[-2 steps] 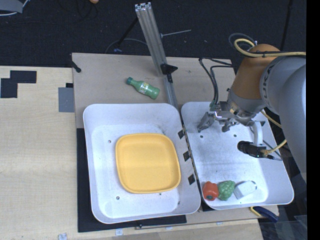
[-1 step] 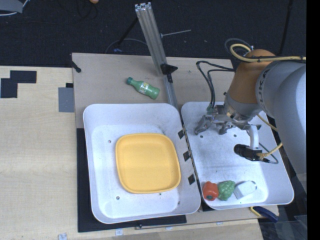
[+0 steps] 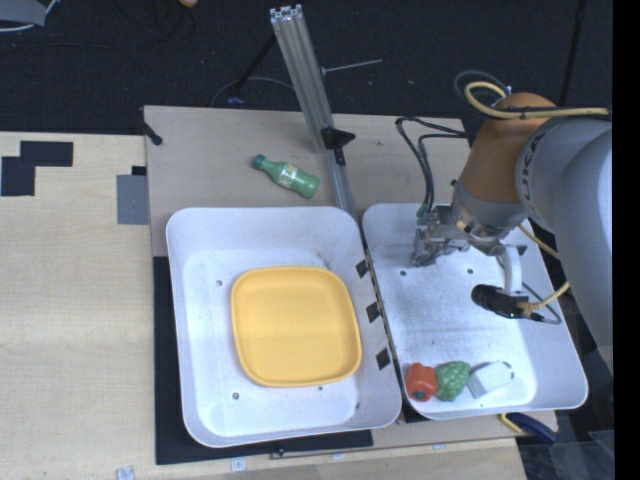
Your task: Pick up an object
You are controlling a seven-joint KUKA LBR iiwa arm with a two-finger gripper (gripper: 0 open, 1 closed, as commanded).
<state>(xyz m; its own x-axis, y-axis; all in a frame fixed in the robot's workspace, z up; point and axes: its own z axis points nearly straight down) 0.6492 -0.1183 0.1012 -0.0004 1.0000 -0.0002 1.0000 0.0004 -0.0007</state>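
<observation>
In the camera view, the gripper [image 3: 432, 247] is hovering low over the right bin [image 3: 560, 353], near its far edge; whether its jaws are wide or narrow, I cannot tell. It seems to be searching for a target. The red object [image 3: 420, 381], green object [image 3: 452, 379] and white object [image 3: 490, 378] are sitting along the near edge, so reaching them is calling for travel nearward. The left bin [image 3: 190, 268] is holding a yellow plate [image 3: 295, 325].

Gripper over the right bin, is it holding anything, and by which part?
Nothing shows between its fingers; the gripper hangs over the right bin.
</observation>
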